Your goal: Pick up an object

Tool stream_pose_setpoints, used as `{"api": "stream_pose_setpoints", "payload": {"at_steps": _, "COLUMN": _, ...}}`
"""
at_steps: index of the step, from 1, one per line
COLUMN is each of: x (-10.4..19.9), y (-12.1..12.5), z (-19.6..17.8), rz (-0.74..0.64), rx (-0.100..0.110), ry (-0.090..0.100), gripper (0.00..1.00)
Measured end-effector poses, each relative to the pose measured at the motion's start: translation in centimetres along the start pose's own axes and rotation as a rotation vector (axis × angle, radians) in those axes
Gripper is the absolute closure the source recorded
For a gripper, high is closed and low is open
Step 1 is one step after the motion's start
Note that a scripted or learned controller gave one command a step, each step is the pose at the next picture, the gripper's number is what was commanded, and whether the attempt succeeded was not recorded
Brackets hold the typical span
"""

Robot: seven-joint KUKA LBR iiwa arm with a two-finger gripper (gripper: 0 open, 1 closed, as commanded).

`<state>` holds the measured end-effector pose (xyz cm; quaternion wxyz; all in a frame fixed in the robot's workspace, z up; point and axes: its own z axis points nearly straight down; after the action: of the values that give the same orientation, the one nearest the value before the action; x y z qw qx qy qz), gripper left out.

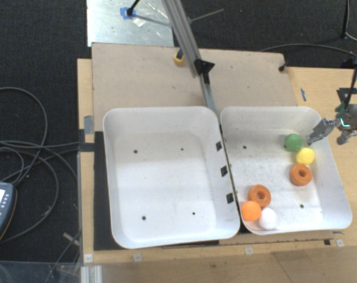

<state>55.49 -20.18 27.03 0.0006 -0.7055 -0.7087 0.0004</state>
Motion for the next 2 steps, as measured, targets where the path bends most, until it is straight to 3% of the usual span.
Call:
{"api": "stream_pose_setpoints", "payload": {"at_steps": 1, "x": 0.0, "y": 0.1, "z": -0.2, "rz": -0.001, "rx": -0.004, "ry": -0.001, "gripper": 0.00}}
{"api": "stream_pose_setpoints", "payload": {"at_steps": 2, "x": 0.2, "y": 0.2, "z": 3.9, "rz": 0.001, "rx": 0.000, "ry": 0.000, "gripper": 0.00}}
